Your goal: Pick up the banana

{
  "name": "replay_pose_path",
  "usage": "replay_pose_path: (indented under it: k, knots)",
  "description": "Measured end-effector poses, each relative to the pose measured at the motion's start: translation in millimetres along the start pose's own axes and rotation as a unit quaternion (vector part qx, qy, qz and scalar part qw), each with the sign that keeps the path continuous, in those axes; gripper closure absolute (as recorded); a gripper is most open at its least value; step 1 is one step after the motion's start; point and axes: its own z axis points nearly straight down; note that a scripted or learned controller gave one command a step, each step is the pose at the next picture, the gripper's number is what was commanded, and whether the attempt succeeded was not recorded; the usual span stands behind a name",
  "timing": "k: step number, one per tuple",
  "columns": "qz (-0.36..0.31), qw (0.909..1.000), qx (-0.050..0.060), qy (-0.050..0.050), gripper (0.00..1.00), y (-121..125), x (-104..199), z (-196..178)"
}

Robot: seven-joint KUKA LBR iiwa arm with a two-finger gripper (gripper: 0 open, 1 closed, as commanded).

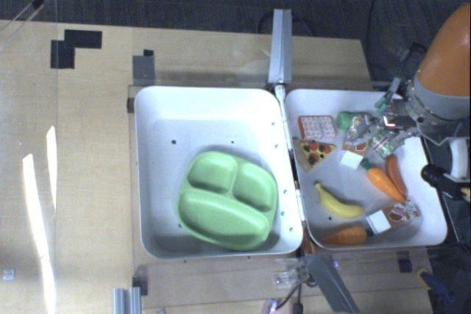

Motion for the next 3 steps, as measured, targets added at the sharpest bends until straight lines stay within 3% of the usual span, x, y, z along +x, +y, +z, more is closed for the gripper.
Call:
replay_pose_path:
  k: [1, 2, 3]
  knots:
    - [-0.185, 0.9827, -0.005, -0.001, 0.0, -18.1, 36.9, 136.0]
    - [-0.185, 0.9826, -0.009, -0.001, 1.0, -15.3, 38.3, 123.7]
    - [-0.135, 0.9909, -0.002, 0.0, 1.0, 28.5, 92.7, 39.4]
